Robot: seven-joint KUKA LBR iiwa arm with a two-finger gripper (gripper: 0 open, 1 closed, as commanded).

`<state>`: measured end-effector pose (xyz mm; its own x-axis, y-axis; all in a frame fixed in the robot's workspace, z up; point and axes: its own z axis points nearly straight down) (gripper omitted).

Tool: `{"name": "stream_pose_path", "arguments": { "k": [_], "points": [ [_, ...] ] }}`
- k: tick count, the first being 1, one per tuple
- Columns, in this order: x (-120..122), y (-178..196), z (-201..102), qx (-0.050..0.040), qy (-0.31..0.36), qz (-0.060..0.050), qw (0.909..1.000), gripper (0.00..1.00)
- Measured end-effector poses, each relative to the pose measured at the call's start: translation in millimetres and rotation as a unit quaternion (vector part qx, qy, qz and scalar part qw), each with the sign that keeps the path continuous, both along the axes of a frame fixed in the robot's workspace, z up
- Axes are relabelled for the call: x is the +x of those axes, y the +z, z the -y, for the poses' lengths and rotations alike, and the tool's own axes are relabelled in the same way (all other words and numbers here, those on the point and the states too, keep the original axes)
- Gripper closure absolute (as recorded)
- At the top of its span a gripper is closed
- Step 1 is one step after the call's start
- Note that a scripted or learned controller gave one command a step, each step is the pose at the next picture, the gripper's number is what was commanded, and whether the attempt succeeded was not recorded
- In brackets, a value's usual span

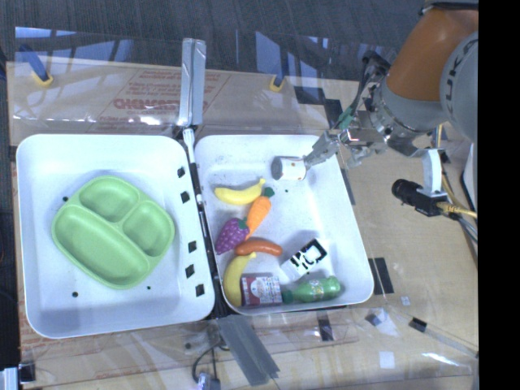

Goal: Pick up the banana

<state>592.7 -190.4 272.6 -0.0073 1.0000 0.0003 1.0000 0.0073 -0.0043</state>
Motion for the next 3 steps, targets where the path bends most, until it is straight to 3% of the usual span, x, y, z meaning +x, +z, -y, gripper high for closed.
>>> {"name": "stream_pose_path", "arguments": {
  "k": [1, 2, 3],
  "points": [
    [1, 10, -1, 0.0003, 0.003, -0.001, 1.0000, 1.00],
    [1, 10, -1, 0.0002, 0.003, -0.001, 1.0000, 0.00],
    [38, -112, -37, 0.0001, -0.016, 0.000, 0.9999, 0.00]
  ]
}}
